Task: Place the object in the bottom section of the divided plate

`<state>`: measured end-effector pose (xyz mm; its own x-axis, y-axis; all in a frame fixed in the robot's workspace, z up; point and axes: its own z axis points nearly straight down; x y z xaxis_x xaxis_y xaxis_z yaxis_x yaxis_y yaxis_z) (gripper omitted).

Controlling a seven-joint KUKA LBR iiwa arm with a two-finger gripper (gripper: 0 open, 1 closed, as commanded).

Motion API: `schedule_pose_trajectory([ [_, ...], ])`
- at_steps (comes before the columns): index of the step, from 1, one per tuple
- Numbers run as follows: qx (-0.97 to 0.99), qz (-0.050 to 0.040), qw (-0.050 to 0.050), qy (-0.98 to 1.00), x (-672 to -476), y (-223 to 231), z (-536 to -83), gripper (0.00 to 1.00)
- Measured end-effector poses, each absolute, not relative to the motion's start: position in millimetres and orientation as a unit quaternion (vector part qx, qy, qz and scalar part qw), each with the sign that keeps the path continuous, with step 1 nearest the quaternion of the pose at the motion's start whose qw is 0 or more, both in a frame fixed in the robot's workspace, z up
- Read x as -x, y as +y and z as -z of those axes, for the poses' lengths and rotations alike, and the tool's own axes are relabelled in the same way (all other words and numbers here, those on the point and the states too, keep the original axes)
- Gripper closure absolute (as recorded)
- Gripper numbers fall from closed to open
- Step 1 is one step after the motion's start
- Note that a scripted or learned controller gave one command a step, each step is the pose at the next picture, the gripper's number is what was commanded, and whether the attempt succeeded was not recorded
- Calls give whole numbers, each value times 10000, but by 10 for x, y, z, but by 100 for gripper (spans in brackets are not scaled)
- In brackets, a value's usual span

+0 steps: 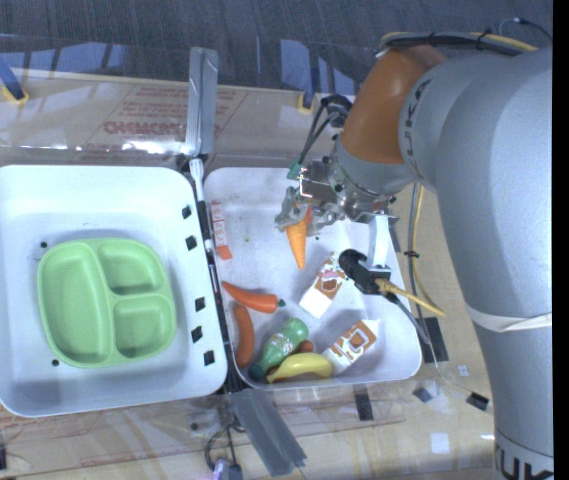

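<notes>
Gripper pinching the carrot over the right bin.

Its two fingers press on the carrot's broad end, and the pointed tip hangs toward the bin's near side; whether the tip touches the floor cannot be told. The grey arm comes in from the right above this bin. Just beside the carrot's tip lies a small carton, with a second carton nearer the front wall. An orange sausage, a red sausage, a green bottle and a banana crowd the front corner. The green divided plate sits in the left bin, well apart from the carrot.
</notes>
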<state>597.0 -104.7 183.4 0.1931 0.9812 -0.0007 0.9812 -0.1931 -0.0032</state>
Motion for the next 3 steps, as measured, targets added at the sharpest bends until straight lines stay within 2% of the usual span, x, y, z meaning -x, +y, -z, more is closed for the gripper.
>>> schedule_pose_trajectory([
  [2,7423,-17,15,-6701,-6315,416,-1905,100],
  [3,7669,-18,12,-6418,-6217,1297,-2308,100],
])
